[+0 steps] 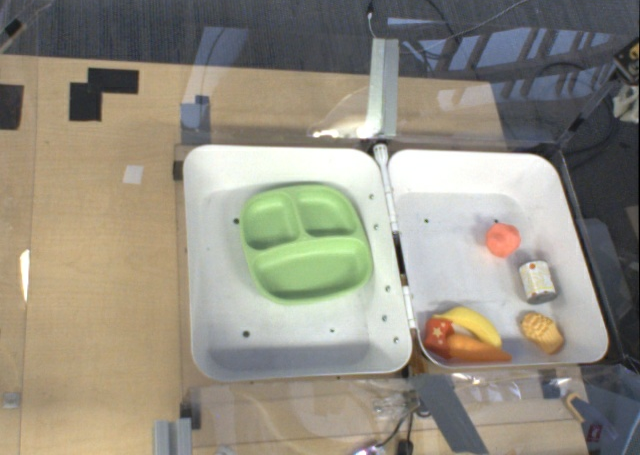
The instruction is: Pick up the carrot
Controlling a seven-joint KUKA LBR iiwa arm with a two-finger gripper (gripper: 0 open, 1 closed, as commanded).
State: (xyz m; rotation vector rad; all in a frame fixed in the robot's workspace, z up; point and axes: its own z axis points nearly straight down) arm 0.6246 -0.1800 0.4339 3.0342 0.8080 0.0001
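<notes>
- The carrot point(478, 349) lay in the lower left corner of the right bin point(455, 193), low in the frame, orange and pointing toward the right.
- A yellow banana point(472, 324) rested just above the carrot and touched it; where one ended and the other began was hard to make out.
- A red item point(438, 332) sat pressed against the carrot's left end, partly covered by the banana; its kind could not be told.
- A small tan, bumpy object point(541, 332) sat near the bin's lower right, apart from the carrot; too small to identify.
- A small can point(538, 281) with a pale label lay above it, the label unreadable.
- A round orange-red fruit point(503, 238) sat alone toward the middle right of that bin.
- The left bin point(215, 343) held a green divided plate point(305, 241), three compartments, set at a slight tilt near its centre.
- The gripper's state could not be told here.
</notes>
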